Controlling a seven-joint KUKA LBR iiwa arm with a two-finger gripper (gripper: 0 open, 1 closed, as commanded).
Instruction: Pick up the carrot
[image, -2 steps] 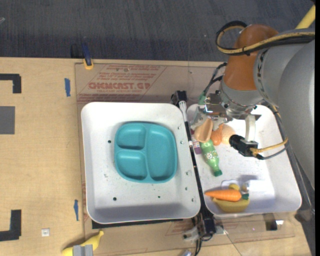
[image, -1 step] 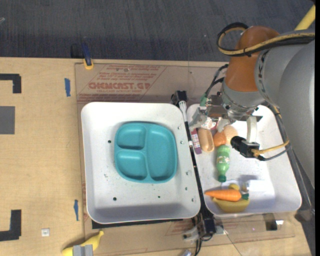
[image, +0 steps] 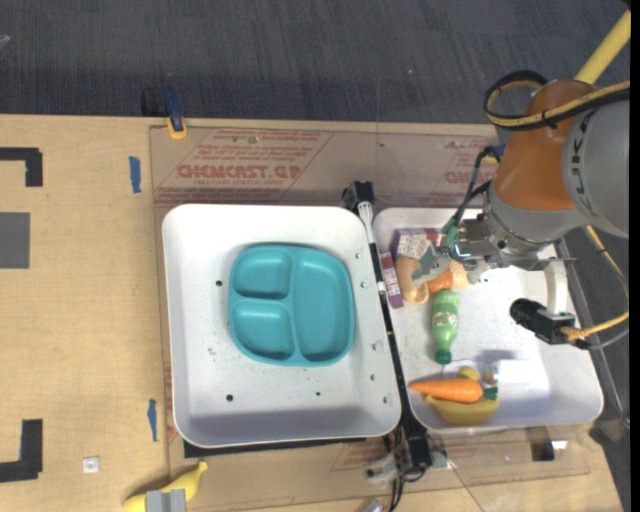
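Camera view: the grey arm (image: 590, 130) comes in from the right, its orange band high over the back corner of the right bin (image: 575, 395), wrist bent down toward the bin's left half. The gripper (image: 447, 262) sits low at the far end of that bin, over a cluster of items: a purple packet (image: 410, 243), a pale bread-like piece (image: 408, 275) and something orange right at its tip. How the gripper is set cannot be made out here. The carrot (image: 446, 389) lies flat at the near end of the same bin, well apart from the gripper, resting on a banana (image: 462, 408). Between the two stands a green bottle (image: 444, 322), lying lengthwise. The left bin (image: 190, 330) holds a teal divided plate (image: 293, 304)
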